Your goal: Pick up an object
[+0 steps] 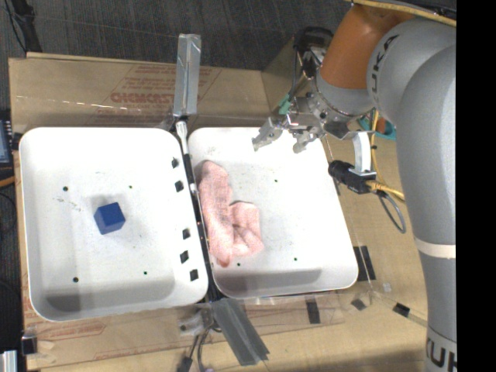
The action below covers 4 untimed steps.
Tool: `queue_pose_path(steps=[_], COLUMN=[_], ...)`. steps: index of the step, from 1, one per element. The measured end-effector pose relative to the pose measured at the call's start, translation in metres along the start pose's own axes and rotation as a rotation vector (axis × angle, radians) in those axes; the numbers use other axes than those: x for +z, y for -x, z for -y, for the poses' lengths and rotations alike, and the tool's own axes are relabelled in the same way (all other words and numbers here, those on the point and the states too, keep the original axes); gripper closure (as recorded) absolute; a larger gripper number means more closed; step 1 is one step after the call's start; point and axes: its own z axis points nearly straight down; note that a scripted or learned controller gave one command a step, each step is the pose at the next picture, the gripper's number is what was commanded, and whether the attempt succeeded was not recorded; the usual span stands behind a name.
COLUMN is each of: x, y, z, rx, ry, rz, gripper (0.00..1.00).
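Note:
A crumpled pink cloth (226, 215) lies in the right bin (325, 208), against its left wall. In the left bin (46, 208) a small blue cube (110, 217) sits left of the middle. My gripper (283, 140) hangs over the far edge of the right bin, its two fingers spread apart with nothing between them. It is up and to the right of the pink cloth, well apart from it.
A grey metal divider (186, 76) with black clips runs between the two bins. Brown cardboard (93, 84) lies behind the bins. The arm's grey body (418, 130) fills the right side, with cables (364, 177) beside the right bin's edge.

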Motion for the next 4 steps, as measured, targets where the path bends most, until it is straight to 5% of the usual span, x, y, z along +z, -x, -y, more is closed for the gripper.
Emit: queue_pose_path(steps=[1, 2, 3, 4], x=[0.009, 0.0, 0.083, 0.083], y=[0.005, 0.004, -0.001, -0.001], z=[-0.02, -0.02, -0.023, -0.023], rx=[0.194, 0.185, 0.077, 0.077], ry=[0.005, 0.002, 0.001, 0.001], rz=[0.001, 0.0, -0.001, -0.001], gripper=[0.0, 1.0, 1.0, 0.0])
